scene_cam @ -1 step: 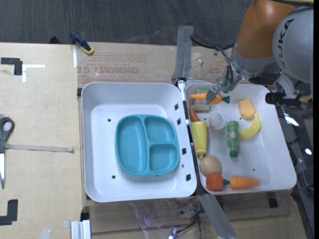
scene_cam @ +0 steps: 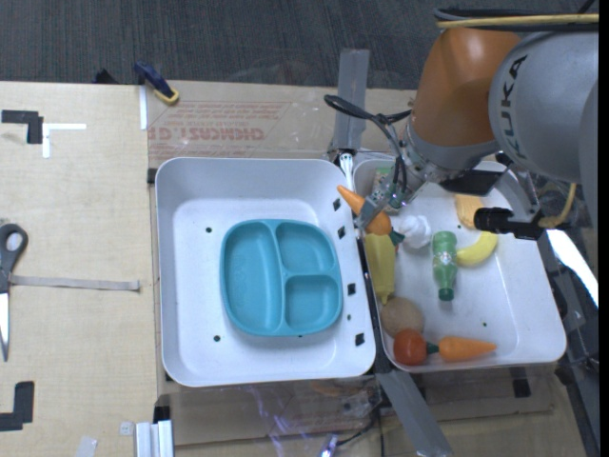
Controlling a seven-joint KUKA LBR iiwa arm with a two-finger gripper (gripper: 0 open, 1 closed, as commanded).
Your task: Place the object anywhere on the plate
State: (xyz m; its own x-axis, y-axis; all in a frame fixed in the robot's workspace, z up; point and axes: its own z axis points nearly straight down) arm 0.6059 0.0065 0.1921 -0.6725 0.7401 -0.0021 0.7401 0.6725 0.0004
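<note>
While the arm reaches in from the upper right, I see the gripper (scene_cam: 378, 208) over the right bin (scene_cam: 533, 341), its fingers pinching an orange carrot (scene_cam: 362, 208) just above the divide between bins. Left of centre, the blue plate (scene_cam: 282, 277) lies in the left bin (scene_cam: 181, 284), apart from the carrot.

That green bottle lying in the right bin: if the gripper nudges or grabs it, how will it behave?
The green bottle lies on its side on the flat floor of the right bin, so a sideways nudge would probably roll it. Its round, glossy-looking body may slip between fingers. It looks like small toy plastic, so likely light and stiff. The banana close beside it might get bumped.
</note>
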